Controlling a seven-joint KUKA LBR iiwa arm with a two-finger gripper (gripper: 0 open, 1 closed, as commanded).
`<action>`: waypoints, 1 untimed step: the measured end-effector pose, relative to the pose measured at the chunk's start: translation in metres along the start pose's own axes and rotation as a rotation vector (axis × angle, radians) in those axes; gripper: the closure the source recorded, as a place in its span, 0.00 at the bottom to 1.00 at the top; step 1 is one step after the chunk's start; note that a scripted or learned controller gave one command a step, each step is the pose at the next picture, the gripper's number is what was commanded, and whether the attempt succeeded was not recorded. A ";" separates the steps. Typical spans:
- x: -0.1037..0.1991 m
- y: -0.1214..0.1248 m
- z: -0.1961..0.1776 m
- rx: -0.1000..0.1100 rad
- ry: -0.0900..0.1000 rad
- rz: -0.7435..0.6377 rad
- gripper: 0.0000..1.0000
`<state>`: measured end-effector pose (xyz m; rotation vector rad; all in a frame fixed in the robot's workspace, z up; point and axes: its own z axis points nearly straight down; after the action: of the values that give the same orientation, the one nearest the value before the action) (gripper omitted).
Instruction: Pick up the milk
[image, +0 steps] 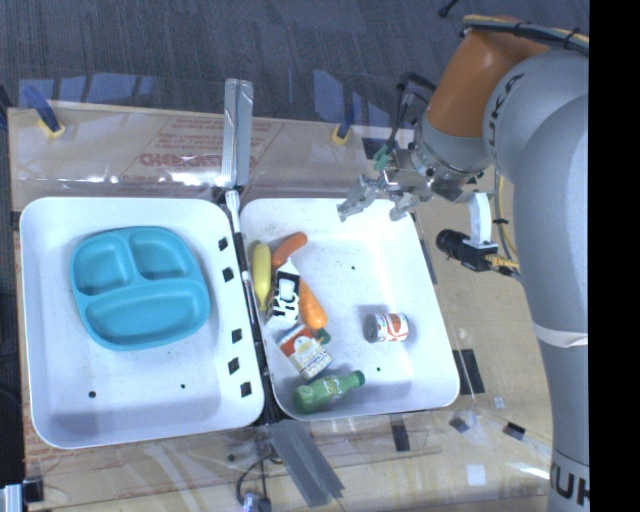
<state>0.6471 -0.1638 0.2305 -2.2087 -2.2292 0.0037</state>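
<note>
Wooden bench (520, 400); dark grey carpet floor (300, 40) beyond.

Grey arm (540, 200) reaching in, fingers (352, 207) spread, nothing held

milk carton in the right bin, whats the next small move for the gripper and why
Probably shift left and toward the bin's near side, then descend. The grey two-finger gripper sits at the right white bin's far edge, while the small black-and-white milk carton lies by the left wall, wedged between a yellow banana and orange carrots.
</note>
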 end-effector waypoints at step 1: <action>0.065 -0.035 0.118 -0.024 0.000 0.133 0.00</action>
<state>0.6112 -0.0986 0.1125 -2.3643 -2.0890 -0.0224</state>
